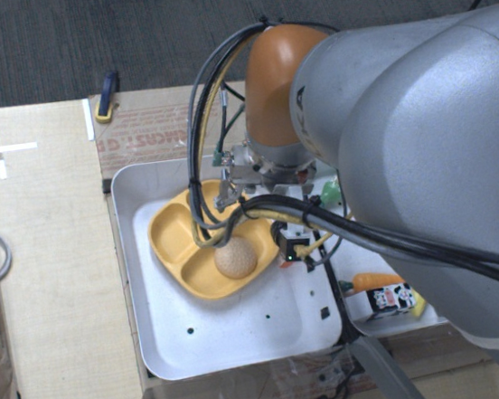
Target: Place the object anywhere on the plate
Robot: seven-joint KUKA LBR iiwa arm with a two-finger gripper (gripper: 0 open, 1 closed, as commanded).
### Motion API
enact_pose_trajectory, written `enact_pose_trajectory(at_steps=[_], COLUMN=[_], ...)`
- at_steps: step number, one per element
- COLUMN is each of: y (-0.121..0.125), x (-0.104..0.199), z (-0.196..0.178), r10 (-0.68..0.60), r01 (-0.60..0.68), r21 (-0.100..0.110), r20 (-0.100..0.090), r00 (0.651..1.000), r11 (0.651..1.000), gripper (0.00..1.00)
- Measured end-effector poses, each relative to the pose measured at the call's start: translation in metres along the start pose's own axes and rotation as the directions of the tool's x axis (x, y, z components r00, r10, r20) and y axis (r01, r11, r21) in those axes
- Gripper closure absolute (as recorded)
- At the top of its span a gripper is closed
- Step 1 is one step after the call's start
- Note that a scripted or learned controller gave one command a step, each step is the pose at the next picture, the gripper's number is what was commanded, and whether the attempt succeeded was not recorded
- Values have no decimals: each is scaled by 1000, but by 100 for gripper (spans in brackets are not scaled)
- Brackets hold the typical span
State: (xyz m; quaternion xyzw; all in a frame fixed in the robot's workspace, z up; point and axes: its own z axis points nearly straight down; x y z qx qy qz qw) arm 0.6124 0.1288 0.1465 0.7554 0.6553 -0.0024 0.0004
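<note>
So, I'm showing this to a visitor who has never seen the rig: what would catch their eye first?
The huge grey arm with its orange band fills the right side, reaching over the white bin. Below its wrist, a yellow divided plate lies in the bin with a tan ball resting in its lower compartment.

The bench is seen from above at a slant, quite near, with the arm [408,155] filling the right side.

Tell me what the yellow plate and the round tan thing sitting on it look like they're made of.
The yellow plate looks like moulded plastic: even colour, smooth rounded dividers, soft sheen. The round tan thing seems matte and finely speckled, perhaps foam or a toy bread roll; the view leaves that open.
</note>
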Motion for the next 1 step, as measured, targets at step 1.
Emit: enact_pose_trajectory(at_steps=[1], y=[-10], x=[24], z=[0], r10=[-120], r01=[120], r21=[0], r20=[0], r00=[993], r11=[993], gripper=[0])
